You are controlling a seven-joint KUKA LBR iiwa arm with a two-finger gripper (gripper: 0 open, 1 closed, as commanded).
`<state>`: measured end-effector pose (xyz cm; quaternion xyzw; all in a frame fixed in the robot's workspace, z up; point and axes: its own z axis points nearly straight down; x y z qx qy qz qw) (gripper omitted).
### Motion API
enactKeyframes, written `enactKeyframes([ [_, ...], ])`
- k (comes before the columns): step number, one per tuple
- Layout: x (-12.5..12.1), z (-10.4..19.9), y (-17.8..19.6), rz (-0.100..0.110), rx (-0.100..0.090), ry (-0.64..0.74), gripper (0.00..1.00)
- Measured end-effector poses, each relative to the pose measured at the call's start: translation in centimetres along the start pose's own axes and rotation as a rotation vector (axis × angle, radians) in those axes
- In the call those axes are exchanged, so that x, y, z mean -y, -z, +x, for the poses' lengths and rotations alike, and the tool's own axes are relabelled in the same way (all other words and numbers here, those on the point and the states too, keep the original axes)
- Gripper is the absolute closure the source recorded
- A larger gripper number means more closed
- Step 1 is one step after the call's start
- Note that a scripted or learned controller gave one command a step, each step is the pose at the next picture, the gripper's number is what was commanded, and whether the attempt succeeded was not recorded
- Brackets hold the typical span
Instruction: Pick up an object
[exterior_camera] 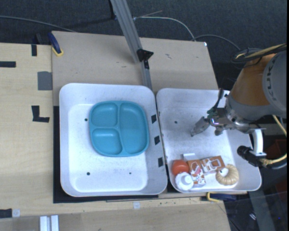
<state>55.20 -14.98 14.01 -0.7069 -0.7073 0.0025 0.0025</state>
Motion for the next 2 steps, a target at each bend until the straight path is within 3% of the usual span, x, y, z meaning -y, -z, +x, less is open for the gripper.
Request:
enactKeyframes([
  [1, 0.0, 0.0, -5.2, -0.006, 0.002, 0.001, 0.00],
  [2, 0.0, 0.1, -4.1, -0.005, 0.000, 0.002, 1.00],
])
